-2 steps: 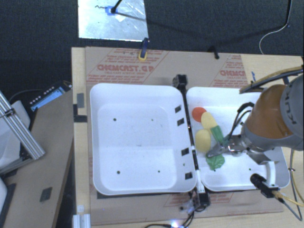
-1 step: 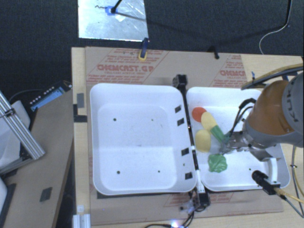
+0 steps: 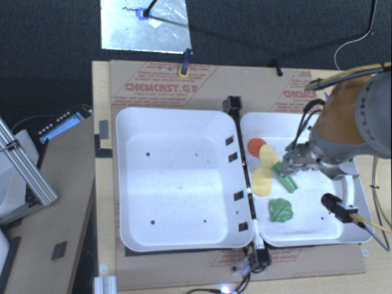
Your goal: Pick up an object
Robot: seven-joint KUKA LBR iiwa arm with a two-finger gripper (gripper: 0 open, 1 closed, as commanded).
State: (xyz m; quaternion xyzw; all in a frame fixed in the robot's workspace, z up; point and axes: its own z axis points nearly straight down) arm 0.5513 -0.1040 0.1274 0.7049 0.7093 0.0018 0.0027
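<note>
At centre right, in the right bin (image 3: 318,228), the gripper (image 3: 290,165) sits over a green stick-shaped piece (image 3: 286,182); its grasp cannot be told.

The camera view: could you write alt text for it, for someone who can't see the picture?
A grey robot arm with an orange band reaches from the right, its gripper low over a green stick-shaped object in the right white bin. That bin also holds an orange-red piece, two yellow pieces and a green leafy toy. The left white bin sits alongside it.
</note>
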